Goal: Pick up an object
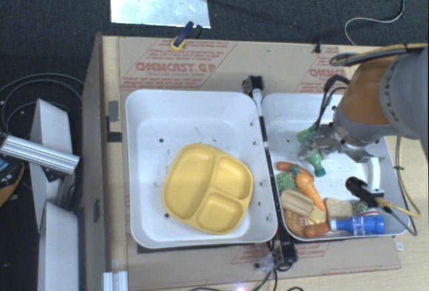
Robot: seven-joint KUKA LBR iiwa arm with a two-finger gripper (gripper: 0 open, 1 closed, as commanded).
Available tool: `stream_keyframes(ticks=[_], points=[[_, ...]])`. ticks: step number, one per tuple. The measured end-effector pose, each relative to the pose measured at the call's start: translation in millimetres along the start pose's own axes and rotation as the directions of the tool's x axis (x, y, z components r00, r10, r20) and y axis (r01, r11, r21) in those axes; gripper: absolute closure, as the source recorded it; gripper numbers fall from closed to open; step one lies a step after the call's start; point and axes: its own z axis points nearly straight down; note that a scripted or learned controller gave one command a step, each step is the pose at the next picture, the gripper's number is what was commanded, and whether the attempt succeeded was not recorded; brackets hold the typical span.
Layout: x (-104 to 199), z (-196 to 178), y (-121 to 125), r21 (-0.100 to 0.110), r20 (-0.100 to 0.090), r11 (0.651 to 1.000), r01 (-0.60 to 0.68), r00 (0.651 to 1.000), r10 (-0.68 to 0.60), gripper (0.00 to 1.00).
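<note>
Grey arm's gripper (315, 149) hangs low in the right bin (288, 108), beside a small green toy (316, 164); whether it clamps the toy is unclear. Light, hard, slippery plastic, best pinched across its narrow middle.

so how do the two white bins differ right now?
The left bin holds one thing, a yellow divided plate lying flat; the right bin holds a crowded pile of small items at its near end, among them a carrot and a blue bottle. The arm reaches over the right bin, while the left bin has nothing above it. Both are shallow, white and sit side by side.
</note>
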Motion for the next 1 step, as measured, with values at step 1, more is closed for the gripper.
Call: stream_keyframes(ticks=[1], points=[[95.8, -90.7, -31.5, -0.001, -0.002, 1.0, 0.004, 1.0, -0.004, 1.0]])
